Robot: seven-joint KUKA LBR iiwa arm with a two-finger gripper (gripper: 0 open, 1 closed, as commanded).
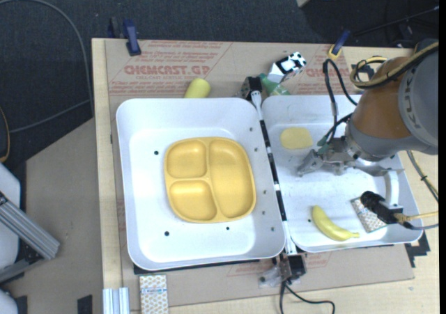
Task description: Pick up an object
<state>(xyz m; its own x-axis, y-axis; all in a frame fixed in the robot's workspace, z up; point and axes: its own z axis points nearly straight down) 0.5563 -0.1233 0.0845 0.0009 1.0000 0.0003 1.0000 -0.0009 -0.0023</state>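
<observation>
The gripper (311, 164) sits low over the middle of the right bin (313, 114); how far open it is cannot be told. Just behind it lies 1 yellow disc (296, 138). 1 banana (333, 225) lies near the bin's front edge, its long axis running left-right and its thin end towards the front-right corner. Red print on the bench board (230, 62) reads "CHEMCAST GP".

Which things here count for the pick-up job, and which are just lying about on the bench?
For the job:
- gripper, reaching into the right bin
- banana and pale yellow disc in that bin
- yellow divided plate in the left bin

Lying about:
- yellow cylinder and black-and-white item on the bench, beyond the bins
- blue clamp at the bench edge
</observation>
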